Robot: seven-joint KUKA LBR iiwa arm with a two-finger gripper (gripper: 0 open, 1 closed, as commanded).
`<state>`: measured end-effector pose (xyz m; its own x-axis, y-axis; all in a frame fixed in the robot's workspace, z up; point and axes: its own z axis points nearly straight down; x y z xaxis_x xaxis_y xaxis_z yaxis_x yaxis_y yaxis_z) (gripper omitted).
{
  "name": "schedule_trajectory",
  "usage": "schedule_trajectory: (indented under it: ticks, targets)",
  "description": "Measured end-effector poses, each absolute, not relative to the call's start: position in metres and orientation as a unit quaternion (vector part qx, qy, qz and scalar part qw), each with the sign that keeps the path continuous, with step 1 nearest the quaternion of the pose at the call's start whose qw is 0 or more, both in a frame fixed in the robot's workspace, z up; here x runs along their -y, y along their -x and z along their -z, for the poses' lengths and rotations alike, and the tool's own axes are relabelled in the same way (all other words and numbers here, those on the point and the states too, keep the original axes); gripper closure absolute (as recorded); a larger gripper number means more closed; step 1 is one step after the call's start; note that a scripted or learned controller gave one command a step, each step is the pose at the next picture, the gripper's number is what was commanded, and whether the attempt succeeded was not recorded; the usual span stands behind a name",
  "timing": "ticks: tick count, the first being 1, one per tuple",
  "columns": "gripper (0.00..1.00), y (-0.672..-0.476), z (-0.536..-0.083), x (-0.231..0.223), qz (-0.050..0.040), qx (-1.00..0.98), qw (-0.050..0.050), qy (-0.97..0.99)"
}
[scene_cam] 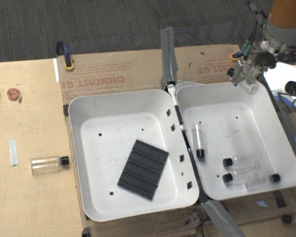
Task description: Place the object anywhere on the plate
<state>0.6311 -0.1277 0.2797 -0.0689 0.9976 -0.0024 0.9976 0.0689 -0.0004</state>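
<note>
1. The tool [248,76] hangs at the far right corner of the right bin [274,123], below the arm's orange band [285,6]; whether it is wide or narrow cannot be told, and nothing shows between its tips.
2. Below the tool, toward the near side of that bin, lie clear bottles with black caps: one bottle [198,141] lies lengthwise close to the bin's left wall, well apart from the tool.
3. Three more bottles [245,171] cluster near the bin's front right corner, their clear bodies hard to separate against the white floor.
4. Further left of the tool, across the divider, the left bin [85,116] holds a dark ribbed rectangular plate [143,169], lying flat and turned at a slant, with nothing on it.
5. Far left of the tool, outside both bins on the wooden counter [31,206], another clear bottle [48,162] lies on its side beside the left bin's wall.
</note>
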Motion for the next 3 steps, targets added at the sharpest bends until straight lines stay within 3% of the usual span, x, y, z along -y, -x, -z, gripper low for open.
schedule_trajectory:
  ticks: [1,2,3]
  targets:
    - [1.00,-0.542,-0.228,0.049,0.0022,-0.695,-0.001,-0.719]
    - [1.00,-0.510,-0.190,0.006,0.0016,-0.758,-0.001,-0.653]
    - [0.00,-0.510,-0.190,0.006,0.0014,-0.758,-0.001,-0.653]
